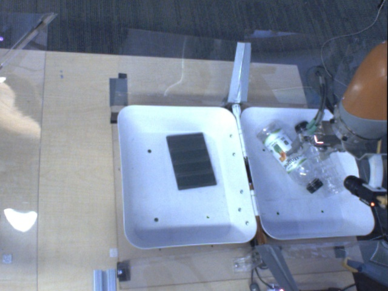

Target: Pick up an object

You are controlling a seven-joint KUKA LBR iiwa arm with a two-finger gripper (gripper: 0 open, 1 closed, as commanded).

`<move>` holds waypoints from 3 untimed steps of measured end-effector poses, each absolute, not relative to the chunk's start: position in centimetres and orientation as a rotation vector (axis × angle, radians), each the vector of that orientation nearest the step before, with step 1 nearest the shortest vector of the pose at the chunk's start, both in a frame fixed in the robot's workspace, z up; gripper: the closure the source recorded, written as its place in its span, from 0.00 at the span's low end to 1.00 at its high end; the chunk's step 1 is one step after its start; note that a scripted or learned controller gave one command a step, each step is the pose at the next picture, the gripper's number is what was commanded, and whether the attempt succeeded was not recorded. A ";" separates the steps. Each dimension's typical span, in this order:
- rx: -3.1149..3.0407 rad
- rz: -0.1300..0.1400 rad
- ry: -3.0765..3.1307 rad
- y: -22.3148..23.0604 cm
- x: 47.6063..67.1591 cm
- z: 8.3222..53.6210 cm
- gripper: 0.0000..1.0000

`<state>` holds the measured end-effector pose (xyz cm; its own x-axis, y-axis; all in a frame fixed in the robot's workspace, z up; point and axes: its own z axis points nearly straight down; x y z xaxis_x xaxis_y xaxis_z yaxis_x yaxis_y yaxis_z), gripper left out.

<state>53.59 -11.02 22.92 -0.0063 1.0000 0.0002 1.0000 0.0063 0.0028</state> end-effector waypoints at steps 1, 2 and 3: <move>2.238 0.002 2.202 -11.4 59.7 16.3 0.00; 2.158 0.010 2.273 -11.7 62.4 9.8 0.00; 2.155 0.015 2.271 -11.6 62.6 11.0 1.00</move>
